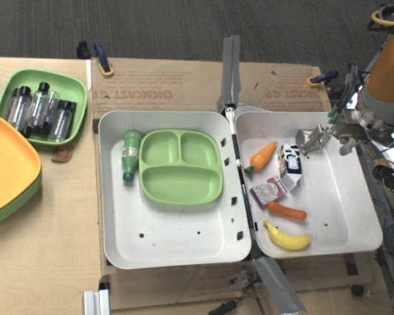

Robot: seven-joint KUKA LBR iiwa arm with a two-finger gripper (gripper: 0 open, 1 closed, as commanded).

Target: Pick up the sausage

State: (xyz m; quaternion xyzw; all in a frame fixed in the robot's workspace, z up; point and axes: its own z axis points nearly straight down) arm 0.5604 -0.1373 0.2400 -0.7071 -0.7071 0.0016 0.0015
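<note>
Right bin (354,202) holds sausage (287,210), which we see well below-left of gripper (320,138), fingers spread, gripping nothing. Carrot (262,155), banana (287,237) alongside; left bin (118,235) holds green tray (181,167).

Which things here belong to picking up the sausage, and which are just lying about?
Belong to the job:
sausage
gripper

Just lying about:
carrot
banana
small packet
carton
green bottle
green tray
</note>
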